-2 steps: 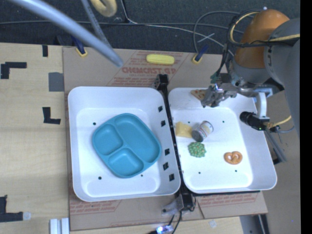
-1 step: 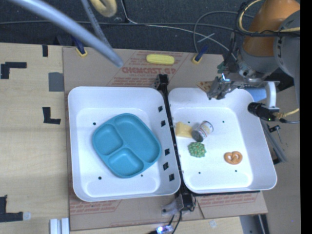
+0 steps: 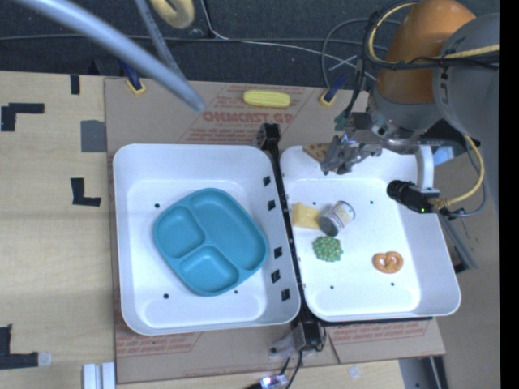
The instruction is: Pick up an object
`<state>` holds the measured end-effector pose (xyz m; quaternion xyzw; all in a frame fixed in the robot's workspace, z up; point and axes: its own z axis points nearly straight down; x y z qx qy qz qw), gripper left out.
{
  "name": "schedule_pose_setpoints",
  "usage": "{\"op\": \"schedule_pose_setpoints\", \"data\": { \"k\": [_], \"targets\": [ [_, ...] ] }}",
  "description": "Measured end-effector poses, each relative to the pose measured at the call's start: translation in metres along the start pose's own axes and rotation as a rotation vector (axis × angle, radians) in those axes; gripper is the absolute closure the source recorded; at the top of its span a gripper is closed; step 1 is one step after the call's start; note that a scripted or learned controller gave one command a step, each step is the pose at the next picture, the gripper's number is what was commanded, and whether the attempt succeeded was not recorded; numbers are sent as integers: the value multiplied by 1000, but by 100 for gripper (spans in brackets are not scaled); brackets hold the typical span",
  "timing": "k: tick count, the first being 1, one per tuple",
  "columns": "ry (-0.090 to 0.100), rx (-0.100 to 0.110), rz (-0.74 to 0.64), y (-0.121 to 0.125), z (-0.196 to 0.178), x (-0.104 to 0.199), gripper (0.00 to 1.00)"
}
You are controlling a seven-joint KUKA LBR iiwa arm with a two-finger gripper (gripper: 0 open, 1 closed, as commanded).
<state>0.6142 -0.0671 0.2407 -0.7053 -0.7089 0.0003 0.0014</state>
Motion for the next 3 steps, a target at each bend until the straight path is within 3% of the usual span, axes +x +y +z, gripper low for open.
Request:
{"op": "schedule_pose_setpoints", "data": {
  "k": [3],
  "targets": [
    [-1, -1, -2, -47, 1, 156, 100]
  ]
}}
